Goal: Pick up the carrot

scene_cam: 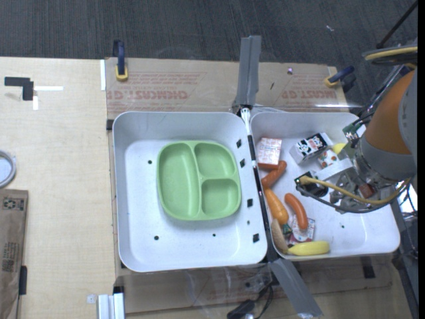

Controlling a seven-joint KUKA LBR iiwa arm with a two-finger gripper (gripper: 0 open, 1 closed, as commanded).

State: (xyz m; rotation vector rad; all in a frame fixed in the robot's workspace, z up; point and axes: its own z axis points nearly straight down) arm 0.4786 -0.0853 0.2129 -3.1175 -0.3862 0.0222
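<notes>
The gripper (340, 193) hangs over the middle of the right bin (372, 241) — whether it is apart or together cannot be told here. The carrot (277, 206) lies to its left near the bin's left wall, with a red sausage (297, 210) just beside it and a banana (309, 248) nearer the front. The grasp should probably straddle the carrot's middle across its width — crowding by the sausage looks the main risk.

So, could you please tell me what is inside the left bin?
A green plate with three compartments lies in the left bin; nothing shows on it. The bin floor under the plate is hidden.
</notes>
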